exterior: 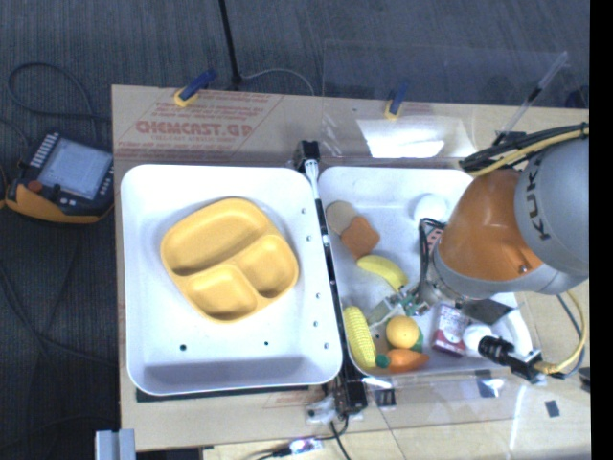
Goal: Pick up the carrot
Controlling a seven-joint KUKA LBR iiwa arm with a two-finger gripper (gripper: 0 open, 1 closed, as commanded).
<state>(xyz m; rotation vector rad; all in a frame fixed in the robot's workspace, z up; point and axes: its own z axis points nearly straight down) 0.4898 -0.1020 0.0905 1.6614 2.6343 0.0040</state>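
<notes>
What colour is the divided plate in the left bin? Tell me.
Yellow divided plate, in the camera view.

2 shallow white bins side by side on a bench. left bin (144,257): 1 yellow divided tray (228,257) with 3 compartments, lying near the centre. right bin (383,182): the grey arm with its orange band (488,233) reaches in from the right, and the gripper (410,300) is lowered among the food items. just below it a yellow lemon (402,333); touching the lemon's lower edge, the carrot (404,359), orange with a green end, lying flat near the front wall. corn cob (359,337) to the left of both. banana (383,271) and brown bread piece (359,237) farther back. white egg (431,205) near the rear. handheld pendant (62,175) on the floor at far left.
</notes>
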